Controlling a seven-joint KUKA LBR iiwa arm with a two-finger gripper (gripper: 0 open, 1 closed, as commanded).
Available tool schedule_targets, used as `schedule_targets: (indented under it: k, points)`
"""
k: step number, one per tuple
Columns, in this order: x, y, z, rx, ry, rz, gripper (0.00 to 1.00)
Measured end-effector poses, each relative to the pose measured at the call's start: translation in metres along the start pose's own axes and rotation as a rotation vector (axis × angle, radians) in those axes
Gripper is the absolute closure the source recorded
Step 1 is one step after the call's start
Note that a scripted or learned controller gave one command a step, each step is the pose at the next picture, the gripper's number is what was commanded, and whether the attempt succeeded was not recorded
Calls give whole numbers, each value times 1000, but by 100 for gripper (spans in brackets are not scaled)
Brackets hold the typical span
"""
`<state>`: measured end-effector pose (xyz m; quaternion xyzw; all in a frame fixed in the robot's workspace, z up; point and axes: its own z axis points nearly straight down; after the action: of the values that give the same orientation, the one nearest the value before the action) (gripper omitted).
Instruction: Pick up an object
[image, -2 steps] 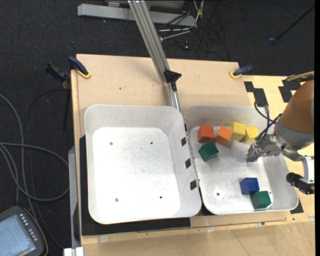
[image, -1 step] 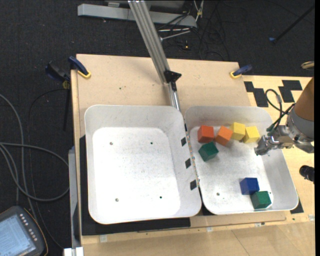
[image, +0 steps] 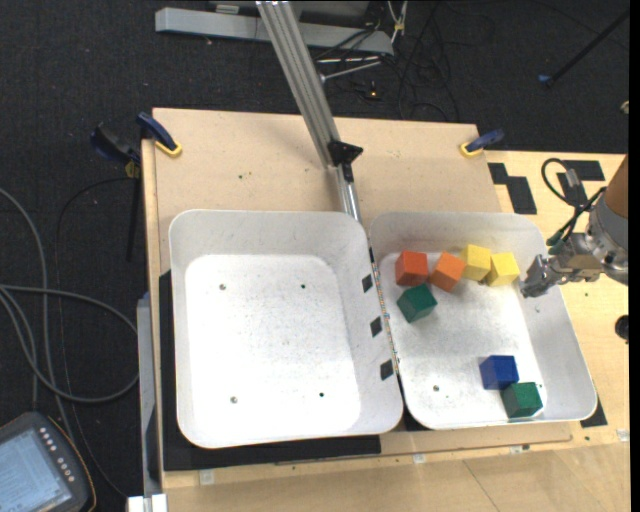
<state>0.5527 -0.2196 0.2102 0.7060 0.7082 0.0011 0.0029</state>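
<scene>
I have the gripper (image: 537, 278) at the right bin's (image: 560, 330) right rim, just beside the yellow block (image: 504, 267); nothing sits between its fingers, their spread unclear. This looks like the approach; next comes centring over that block.

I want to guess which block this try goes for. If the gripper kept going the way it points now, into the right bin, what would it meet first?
Most likely the yellow block: the gripper points leftward from the right bin's right rim, and that block lies just beyond its tip. Its height above the floor is unclear, so it might pass over.
</scene>
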Motion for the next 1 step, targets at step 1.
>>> schedule_targets:
  k: [1]
  points:
    - [0, 2, -47, -1, -1, 0, 100]
